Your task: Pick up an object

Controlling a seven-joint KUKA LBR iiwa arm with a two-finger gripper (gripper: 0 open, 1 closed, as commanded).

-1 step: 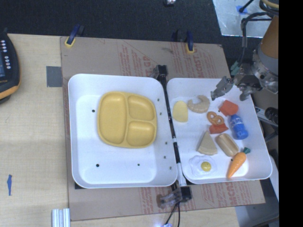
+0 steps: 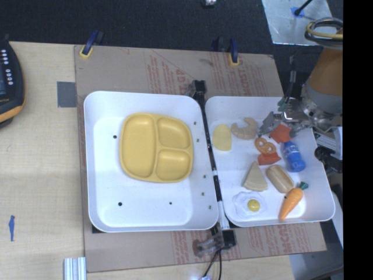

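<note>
Two white bins side by side on cardboard; right bin point(image 2: 326, 214) crowded, left bin point(image 2: 105, 209) has bare floor all round a yellow divided plate point(image 2: 156, 146). Nearest the camera in the right bin, along its front edge: fried egg point(image 2: 249, 204) and carrot point(image 2: 291, 201), both close to the rim, little room in front. Behind them a cheese wedge point(image 2: 255, 177) and a bread roll point(image 2: 280, 178), touching or nearly so. Next back, a blue bottle point(image 2: 293, 156) and a pretzel point(image 2: 266, 146), just below the fingers. Gripper point(image 2: 278, 124) sits low at the bin's far right, fingers spread apart, nothing visibly between them; red chunk point(image 2: 281, 134) right under the tips, contact unclear. Left of the fingers: tan croissant-like piece point(image 2: 245, 129), then a pale yellow slice point(image 2: 222, 137) near the centre wall. Open floor behind the fingers up to the far rim.
</note>
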